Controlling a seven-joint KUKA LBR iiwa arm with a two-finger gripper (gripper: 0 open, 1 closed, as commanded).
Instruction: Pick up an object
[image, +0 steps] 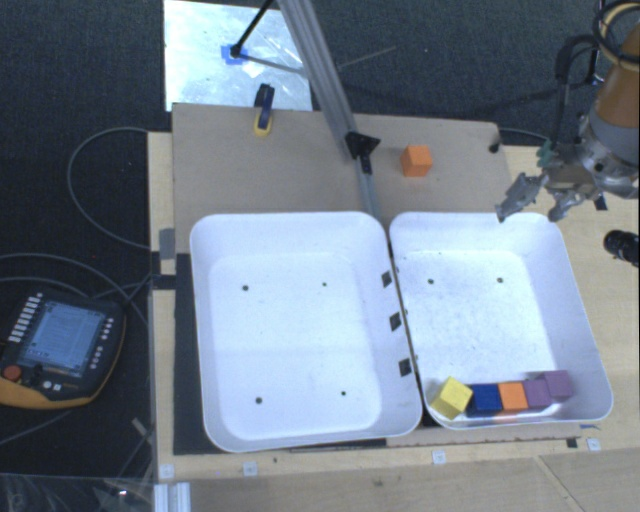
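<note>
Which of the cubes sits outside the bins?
The lone orange cube, on the brown board behind the right bin. The yellow, blue, second orange and purple cubes lie in a row along that bin's near edge.

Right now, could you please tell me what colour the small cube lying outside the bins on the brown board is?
Orange cube; the camera view shows it best.

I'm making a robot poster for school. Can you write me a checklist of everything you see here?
Surface: brown bench with left bin and right bin side by side.
Job's things: yellow cube, blue cube, orange cube and purple cube in a row along the right bin's near wall.
Clutter: loose orange cube behind the bins; yellow clamp.
Grippers: end effector, open, holding nothing, above the right bin's far right corner.
Cables: black cable left of the bench.
Surroundings: handheld controller on dark carpet.
</note>
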